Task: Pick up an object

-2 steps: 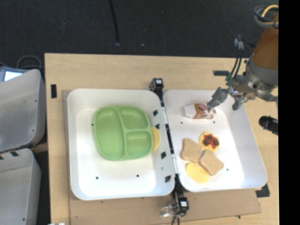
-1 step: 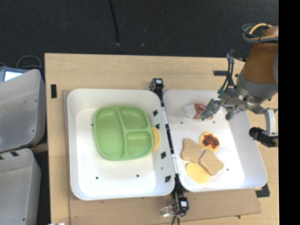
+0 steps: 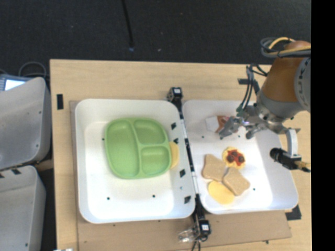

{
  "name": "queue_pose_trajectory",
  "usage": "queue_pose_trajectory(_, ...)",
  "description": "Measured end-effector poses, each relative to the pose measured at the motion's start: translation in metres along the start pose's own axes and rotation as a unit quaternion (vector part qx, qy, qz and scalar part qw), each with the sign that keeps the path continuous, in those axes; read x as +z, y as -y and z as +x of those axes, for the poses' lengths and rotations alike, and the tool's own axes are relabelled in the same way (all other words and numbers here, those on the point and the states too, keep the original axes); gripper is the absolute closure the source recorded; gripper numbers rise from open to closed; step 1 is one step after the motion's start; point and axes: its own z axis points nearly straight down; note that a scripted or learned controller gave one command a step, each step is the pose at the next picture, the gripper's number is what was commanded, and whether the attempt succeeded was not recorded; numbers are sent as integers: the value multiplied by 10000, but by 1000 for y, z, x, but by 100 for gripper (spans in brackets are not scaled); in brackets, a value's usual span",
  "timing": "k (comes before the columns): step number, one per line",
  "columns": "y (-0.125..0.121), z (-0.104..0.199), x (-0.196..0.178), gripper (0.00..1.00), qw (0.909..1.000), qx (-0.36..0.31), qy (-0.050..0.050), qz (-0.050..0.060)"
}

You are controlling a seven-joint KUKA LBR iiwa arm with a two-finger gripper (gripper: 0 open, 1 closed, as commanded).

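Right now the gripper (image 3: 238, 128) hangs over the upper part of the right bin (image 3: 280, 190), at the right of the frame, with the grey arm and its orange band (image 3: 285, 80) just above and to the right of it. Its two fingers stand spread apart with nothing between them, one tip toward the left at about the bin's upper middle, the other further right.

Just left of the left fingertip lies a small whitish and reddish-brown piece (image 3: 219, 123), close enough that I cannot tell whether the finger touches it. That is the nearest candidate, and it sits to the side of the open fingers, not between them, so a grasp would need a short shift toward frame left.

Below the gripper, toward the lower middle of the bin, lies a cluster: a yellow round with a red and dark topping (image 3: 234, 157), two toast-like tan slices (image 3: 213, 167) (image 3: 236, 181) overlapping, and a pale yellow disc (image 3: 220, 193) partly under the lower slice. These lie flat and thin, which I judge hard to pinch.

The left bin (image 3: 91, 192) holds a green divided tray (image 3: 137, 148), well apart from the gripper. Both bins rest on a light wooden bench (image 3: 63, 77).
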Motion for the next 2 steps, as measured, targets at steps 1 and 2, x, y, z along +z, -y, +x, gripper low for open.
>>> queue_pose_trajectory(1, 1, 2, 42, 0, 10000, 12, -1, 0)
queue_pose_trajectory(2, 0, 1, 29, 100, 10000, 37, 2, -31)
